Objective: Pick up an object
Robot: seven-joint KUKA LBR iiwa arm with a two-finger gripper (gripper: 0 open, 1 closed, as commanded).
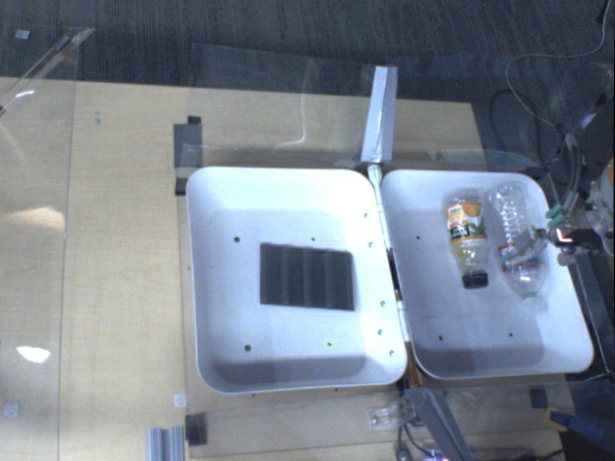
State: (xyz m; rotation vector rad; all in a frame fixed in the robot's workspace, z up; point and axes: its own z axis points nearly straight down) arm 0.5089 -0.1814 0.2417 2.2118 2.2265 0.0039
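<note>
Camera view looks down at a slant on a pale wooden bench [96,286] carrying two shallow white bins side by side. Nearest the camera, along the bench's front edge, small dark brackets [195,430] sit by the left bin's front corner, and a metal strut [437,430] shows under the seam between the bins. The left bin [221,257] has a dark ribbed rectangular mat [307,277] lying on the middle of its floor, a little toward the front.

The right bin [432,344] holds two bottles in its back half. A bottle with a yellow label and dark cap [467,238] lies lengthwise near the bin's centre, its cap pointing toward the front edge. Just beside it, nearer the right edge, lies a clear plastic bottle [509,219], also lengthwise.

The gripper [527,248] comes in over the right edge of that bin and sits at the clear bottle's front end, apparently touching it. Whether it is spread or pinching the bottle cannot be told; the metal parts blur into the transparent plastic.

Farther back, a grey upright post [380,113] rises from the seam at the bins' back edge, and cables [538,94] hang at the bench's far right corner.
</note>
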